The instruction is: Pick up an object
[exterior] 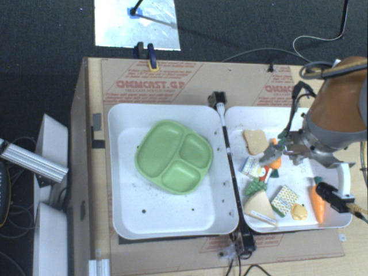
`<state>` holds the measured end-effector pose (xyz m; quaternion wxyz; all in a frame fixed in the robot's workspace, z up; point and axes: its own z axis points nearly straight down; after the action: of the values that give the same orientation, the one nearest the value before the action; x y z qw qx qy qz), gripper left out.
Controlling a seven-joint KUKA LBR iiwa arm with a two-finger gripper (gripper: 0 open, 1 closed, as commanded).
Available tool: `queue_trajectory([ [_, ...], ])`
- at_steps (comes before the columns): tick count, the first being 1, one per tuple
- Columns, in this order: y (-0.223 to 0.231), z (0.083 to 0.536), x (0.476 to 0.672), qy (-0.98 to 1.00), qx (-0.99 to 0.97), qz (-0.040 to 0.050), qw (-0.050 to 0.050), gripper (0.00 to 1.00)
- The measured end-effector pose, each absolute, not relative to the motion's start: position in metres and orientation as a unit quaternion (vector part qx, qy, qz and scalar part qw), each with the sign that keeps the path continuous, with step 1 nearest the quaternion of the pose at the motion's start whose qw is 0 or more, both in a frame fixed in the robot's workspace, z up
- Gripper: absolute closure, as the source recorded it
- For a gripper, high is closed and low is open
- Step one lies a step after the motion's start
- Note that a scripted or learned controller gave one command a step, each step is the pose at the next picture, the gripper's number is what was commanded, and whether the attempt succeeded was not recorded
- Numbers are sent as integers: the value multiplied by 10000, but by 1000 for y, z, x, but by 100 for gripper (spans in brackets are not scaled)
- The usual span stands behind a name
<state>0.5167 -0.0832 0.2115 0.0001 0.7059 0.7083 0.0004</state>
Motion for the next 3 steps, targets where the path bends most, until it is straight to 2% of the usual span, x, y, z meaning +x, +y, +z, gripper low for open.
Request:
queue_trajectory([
  [1,-123,89,575,7073,7069,30,58,0],
  [2,-121,100,576,7077,7065,51,55,100],
  [3,-62,185,511,7083,7059,9,5,100],
])
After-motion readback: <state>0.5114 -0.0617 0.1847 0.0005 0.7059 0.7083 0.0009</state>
